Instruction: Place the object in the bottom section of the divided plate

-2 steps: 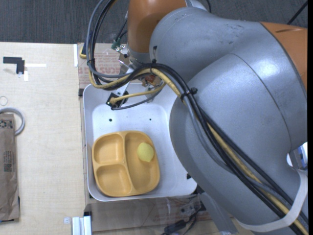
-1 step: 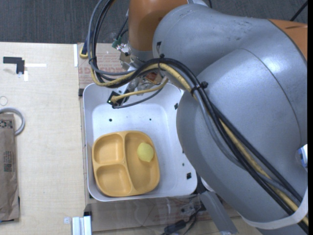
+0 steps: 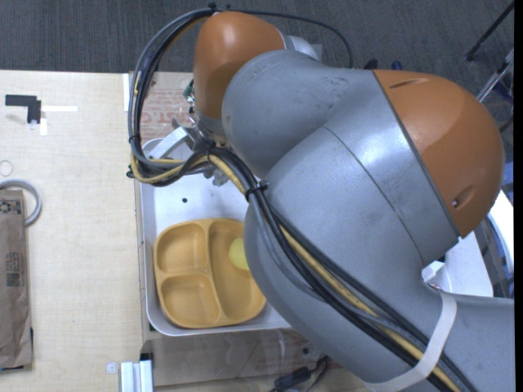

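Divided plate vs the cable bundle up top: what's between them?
Bare white bin floor separates the divided plate from the cable bundle, apart from one small dark speck, in the camera view.

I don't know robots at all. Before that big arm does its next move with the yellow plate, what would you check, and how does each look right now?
1. Divided plate lies flat inside the white bin: ok.
2. Plate's sections are free of clutter: partly ok. The two left sections look bare; a yellow-green object sits in the right one, half covered by the arm.
3. Whether that object is in the bottom section: cannot tell, the arm hides the plate's right edge.
4. Gripper holding anything: cannot tell, the arm's body blocks it.
5. Cables hang clear of the plate: ok; they loop above it.
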Tool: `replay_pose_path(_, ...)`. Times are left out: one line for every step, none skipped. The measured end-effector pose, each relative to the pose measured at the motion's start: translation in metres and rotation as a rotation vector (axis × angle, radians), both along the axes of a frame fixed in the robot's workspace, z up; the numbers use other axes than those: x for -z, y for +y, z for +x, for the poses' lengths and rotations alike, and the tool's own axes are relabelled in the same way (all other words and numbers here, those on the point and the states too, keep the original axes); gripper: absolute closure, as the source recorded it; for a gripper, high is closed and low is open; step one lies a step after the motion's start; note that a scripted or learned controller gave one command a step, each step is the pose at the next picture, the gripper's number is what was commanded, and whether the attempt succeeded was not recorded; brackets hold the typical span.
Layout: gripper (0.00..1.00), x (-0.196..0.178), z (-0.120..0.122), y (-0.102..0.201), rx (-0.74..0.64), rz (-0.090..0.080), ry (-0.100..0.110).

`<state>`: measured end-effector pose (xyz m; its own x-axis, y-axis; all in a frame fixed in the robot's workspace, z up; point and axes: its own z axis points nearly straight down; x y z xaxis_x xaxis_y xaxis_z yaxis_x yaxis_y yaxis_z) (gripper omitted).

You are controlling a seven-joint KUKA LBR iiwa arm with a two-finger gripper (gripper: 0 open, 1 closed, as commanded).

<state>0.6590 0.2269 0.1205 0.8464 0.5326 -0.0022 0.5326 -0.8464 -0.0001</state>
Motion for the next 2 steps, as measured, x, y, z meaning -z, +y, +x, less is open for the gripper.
replay_pose_path(0.00,-0.0003,0.0001,0.0000,-0.001,0.000,0.000)
replay_pose_path(1.00,-0.0096,0.0010,-0.0030,0.005,-0.001,0.000)
